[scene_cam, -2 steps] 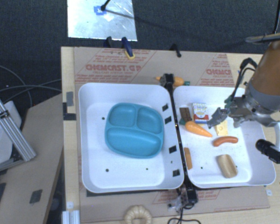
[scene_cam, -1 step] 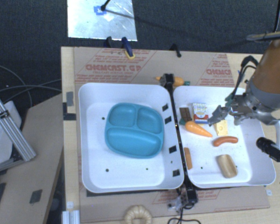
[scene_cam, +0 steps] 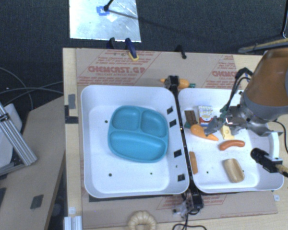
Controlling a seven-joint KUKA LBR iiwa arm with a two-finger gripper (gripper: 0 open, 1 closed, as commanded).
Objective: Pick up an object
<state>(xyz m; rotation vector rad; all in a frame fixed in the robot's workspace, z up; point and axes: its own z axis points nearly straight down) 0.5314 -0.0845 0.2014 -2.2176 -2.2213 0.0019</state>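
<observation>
We see orange carrot (scene_cam: 203,132) in right bin (scene_cam: 264,181), near its left wall, pincer (scene_cam: 214,124) right over it; cannot tell pincer state. Sausage (scene_cam: 232,144), bread piece (scene_cam: 234,170) toward bin's right side. Blue divided plate (scene_cam: 138,133) in left bin (scene_cam: 93,176).

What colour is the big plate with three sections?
The plate is light blue, seen in the camera view.

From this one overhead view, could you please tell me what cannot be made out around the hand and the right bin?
- Hand: too small and blurred to judge its state, or whether it touches the orange carrot.
- Small carton: print too small to read.
- Yellow piece: partly covered by the hand; kind unclear.
- Arm: cut off at the right edge.
</observation>
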